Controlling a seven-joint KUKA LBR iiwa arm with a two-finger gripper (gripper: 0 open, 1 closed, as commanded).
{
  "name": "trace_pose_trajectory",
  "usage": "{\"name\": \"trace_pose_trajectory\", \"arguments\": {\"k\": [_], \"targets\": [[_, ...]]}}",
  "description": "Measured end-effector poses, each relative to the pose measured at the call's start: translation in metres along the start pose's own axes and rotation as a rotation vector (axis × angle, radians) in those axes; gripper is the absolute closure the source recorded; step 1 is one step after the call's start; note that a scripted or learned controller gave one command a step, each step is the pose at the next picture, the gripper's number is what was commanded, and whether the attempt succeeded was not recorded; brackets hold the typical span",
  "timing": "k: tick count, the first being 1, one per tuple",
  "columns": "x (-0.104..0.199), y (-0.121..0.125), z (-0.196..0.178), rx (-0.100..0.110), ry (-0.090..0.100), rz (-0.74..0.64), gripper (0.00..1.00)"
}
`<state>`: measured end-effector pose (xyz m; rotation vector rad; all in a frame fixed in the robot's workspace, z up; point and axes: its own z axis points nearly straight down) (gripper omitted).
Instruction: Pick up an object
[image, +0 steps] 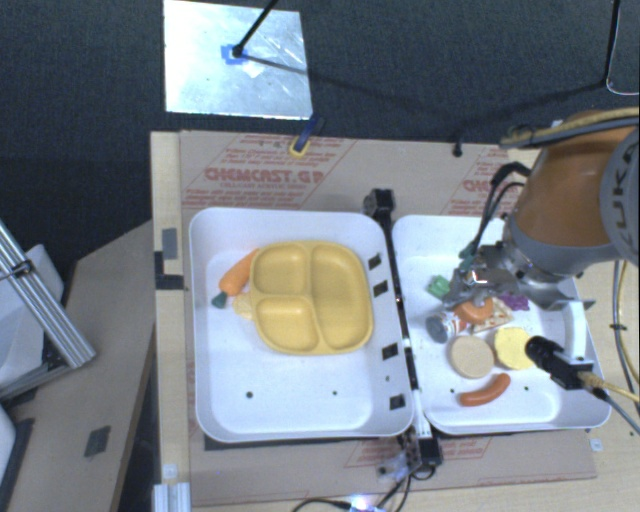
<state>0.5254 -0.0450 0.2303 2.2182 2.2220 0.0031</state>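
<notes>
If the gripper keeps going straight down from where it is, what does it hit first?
Most likely the orange-and-white toy lying just under the gripper in the right bin, among the small food pieces there. Depth is hard to judge from this slanted view, so the green piece beside it could be touched instead.

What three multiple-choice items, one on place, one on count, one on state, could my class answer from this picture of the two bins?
1. Where does the yellow three-compartment plastic plate lie?
A. left white bin
B. right white bin
C. on the cardboard

2. How many compartments has that plate?
A. two
B. three
C. five

3. How does the orange toy carrot lie?
A. inside a compartment
B. beside the plate's left rim
C. in the right bin

Key: 1 A, it sits within the left white bin. 2 B, three hollows show. 3 B, it rests on the bin floor against the rim.
</notes>
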Motion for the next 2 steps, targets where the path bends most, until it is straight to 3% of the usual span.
{"name": "trace_pose_trajectory", "arguments": {"k": [1, 2], "targets": [[-0.007, 0.012, 0.006, 0.0, 0.0, 0.0, 1.0], [0.001, 0.007, -0.004, 0.001, 0.001, -0.003, 1.0]]}}
